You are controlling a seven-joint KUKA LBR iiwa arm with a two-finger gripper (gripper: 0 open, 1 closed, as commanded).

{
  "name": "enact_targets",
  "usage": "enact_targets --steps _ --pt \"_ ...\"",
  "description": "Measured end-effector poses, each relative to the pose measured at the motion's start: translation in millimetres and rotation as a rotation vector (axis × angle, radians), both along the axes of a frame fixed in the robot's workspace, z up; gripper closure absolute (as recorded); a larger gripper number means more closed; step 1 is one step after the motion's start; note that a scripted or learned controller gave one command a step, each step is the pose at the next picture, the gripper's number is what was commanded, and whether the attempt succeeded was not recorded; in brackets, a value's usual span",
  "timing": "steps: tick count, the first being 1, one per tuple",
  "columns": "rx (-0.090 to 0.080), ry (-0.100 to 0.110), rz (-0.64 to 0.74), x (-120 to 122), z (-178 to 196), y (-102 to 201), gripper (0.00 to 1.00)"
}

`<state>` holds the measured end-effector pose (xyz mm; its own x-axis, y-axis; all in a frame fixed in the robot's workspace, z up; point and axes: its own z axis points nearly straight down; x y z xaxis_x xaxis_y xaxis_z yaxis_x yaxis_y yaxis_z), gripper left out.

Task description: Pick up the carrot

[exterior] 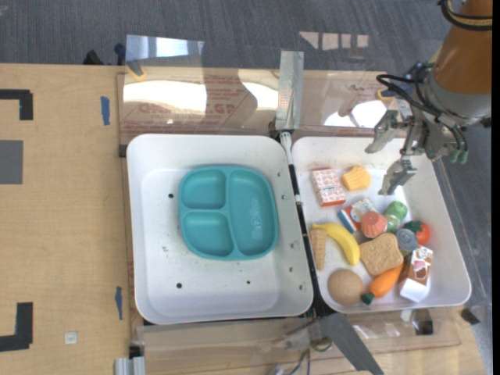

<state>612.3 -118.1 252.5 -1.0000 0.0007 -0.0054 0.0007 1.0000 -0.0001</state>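
Two shallow white bins sit side by side on the surface (pixel 62 209). The left bin (pixel 148 287) holds a teal divided plate (pixel 229 212) near its middle. The right bin (pixel 453 280) is crowded with toy food. The carrot (pixel 383 282), orange with a small green end, lies tilted near the bin's 6 o'clock edge, its green tip pointing toward 7 o'clock. It touches a round tan bread roll (pixel 345 285) at its 9 o'clock side and a brown slice of toast (pixel 380 253) at its 12 o'clock side, with a small white carton (pixel 418 273) just beside it at 3 o'clock. A banana (pixel 345 241) lies at 11 o'clock from the carrot, next to an ice-cream cone (pixel 319 245). Farther up the bin are a red-and-white box (pixel 328 186) and a yellow block (pixel 356 179), and a tomato (pixel 422 232) sits toward 3 o'clock. The arm (pixel 465 53) enters at the 2 o'clock corner of the view. Its tool (pixel 400 156) hangs over the bin's 1 o'clock region, well apart from the carrot; its fingers (pixel 394 178) stand apart with nothing between them.
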Motion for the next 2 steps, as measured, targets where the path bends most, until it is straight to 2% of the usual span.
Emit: enact_targets --steps 1,2 --pt "0.001 0.004 -0.162 -109.8 -22.7 10.1 0.0" --pt "-0.004 -0.027 -0.164 -120.2 -138.6 15.1 0.0"
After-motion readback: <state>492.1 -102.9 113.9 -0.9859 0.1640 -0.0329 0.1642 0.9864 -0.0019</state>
